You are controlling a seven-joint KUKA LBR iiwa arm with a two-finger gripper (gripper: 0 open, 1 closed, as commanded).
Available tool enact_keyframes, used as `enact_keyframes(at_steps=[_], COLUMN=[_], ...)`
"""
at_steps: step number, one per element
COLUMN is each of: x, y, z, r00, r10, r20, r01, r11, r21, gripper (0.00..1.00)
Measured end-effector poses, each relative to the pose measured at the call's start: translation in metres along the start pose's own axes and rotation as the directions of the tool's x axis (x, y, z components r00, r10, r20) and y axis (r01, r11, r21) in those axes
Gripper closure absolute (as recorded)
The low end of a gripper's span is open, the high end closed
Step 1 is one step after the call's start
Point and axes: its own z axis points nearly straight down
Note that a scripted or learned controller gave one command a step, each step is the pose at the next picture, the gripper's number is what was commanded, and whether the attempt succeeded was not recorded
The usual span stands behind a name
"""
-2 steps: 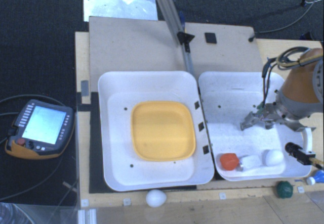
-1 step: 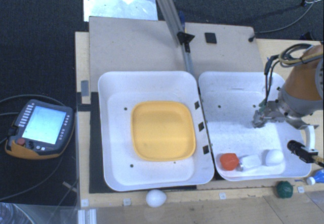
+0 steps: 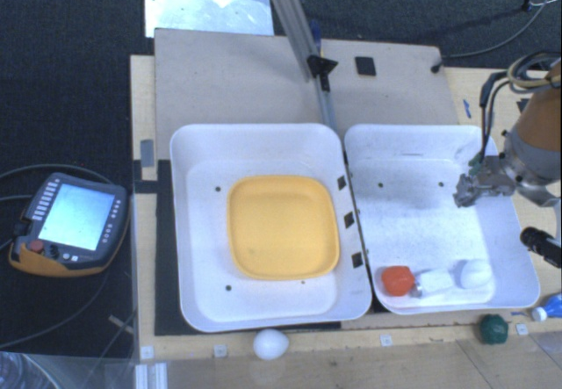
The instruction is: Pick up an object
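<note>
Two loose things lie nearest you on the worktop [image 3: 413, 352], in front of the bins: a white egg-shaped object [image 3: 270, 344] below the left bin [image 3: 198, 203], and a dark green ball [image 3: 493, 328] off the right bin's [image 3: 413, 150] front corner. Just inside that right bin's near wall you have three candidates in a row: an orange-red ball [image 3: 397, 280], a small white cylinder-like piece [image 3: 434, 282] touching or nearly touching it, and a white ball [image 3: 475, 274] at the right end. The floor behind them is bare up to the far wall. Your pincer [image 3: 467, 192] hangs at the right bin's right rim, well back from that row; nothing shows between its fingers, and you cannot tell how far apart they stand. In the left bin, a yellow square plate [image 3: 284, 226] takes the middle, with bare floor all round it. A handheld controller [image 3: 68, 223] rests far left, off the worktop.
</note>
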Motion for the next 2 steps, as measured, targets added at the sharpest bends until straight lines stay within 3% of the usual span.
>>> enact_keyframes(at_steps=[2], x=[0.008], y=[0.003], z=[-0.111], r00=[1.000], r10=[0.000], r20=[0.000], r01=[0.000], r11=[1.000], r21=[0.001], gripper=[1.00])
